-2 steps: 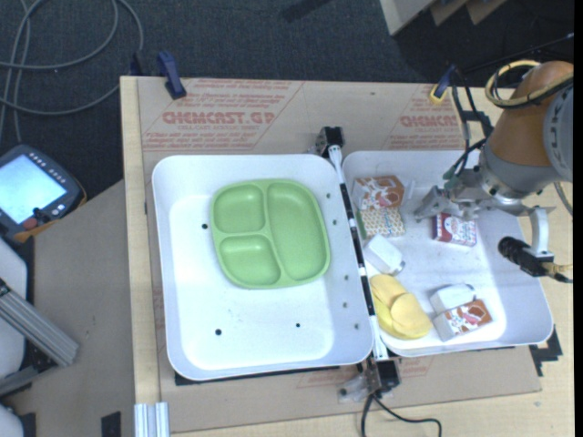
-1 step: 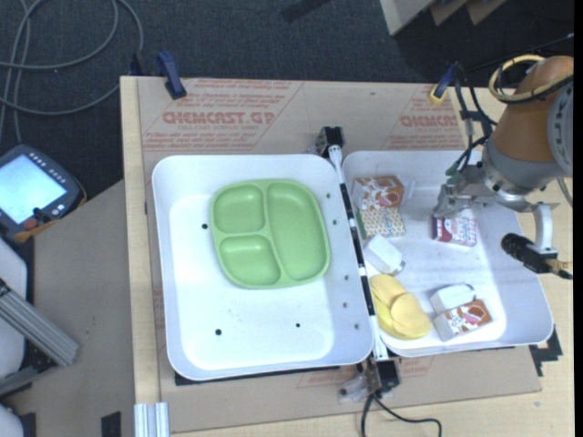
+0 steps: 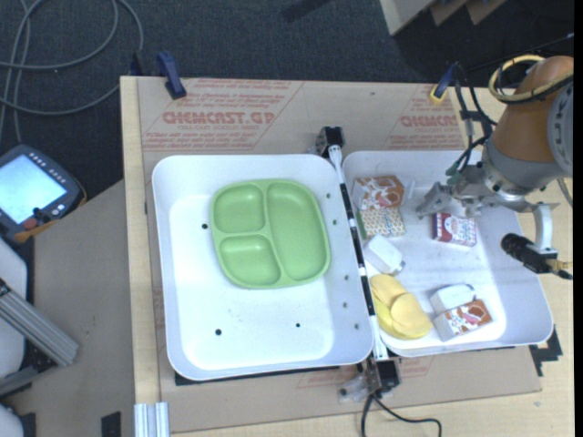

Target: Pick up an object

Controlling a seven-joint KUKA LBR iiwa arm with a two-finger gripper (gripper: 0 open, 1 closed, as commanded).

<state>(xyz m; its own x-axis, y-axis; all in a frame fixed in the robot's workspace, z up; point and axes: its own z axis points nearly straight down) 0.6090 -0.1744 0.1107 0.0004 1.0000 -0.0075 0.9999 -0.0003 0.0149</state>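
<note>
The right bin (image 3: pixel 519 330) holds several small items. A red and white packet (image 3: pixel 454 231) lies near its far right. My gripper (image 3: pixel 448 200) hovers just behind that packet, at the end of the grey arm with the orange band (image 3: pixel 526 133). Nothing shows in its grasp. A colourful snack packet (image 3: pixel 378 206) lies at the bin's far left. A white lump (image 3: pixel 384 255) sits below it. Yellow rounded pieces (image 3: pixel 401 309) rest at the near left. A small white and red carton (image 3: pixel 461 309) lies at the near middle.
The left bin (image 3: pixel 187 317) holds a green divided plate (image 3: pixel 271 232). A black divider rail (image 3: pixel 351 235) runs between the bins. A black part of the arm (image 3: pixel 528 251) juts over the right bin's right side. A tablet (image 3: pixel 32 194) lies off the bench at the left.
</note>
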